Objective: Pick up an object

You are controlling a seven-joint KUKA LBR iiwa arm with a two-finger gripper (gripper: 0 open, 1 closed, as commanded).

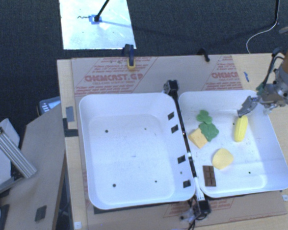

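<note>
A: Which step is the arm working on?

B: The approach: the claw (247, 107) is hovering at the right of the frame, just above the banana (241, 128) in the right bin (278, 176); I cannot tell its state

A: Next?

B: Lowering onto that small, yellow, upright-lying banana

In the right bin (269, 142) lie a banana (241, 128), two blocks (198, 138) and what may be a leafy toy (207, 125), the gripper (246, 107) just above the banana.

glossy white plastic bins (129, 108), cardboard underlay (111, 75)
</note>
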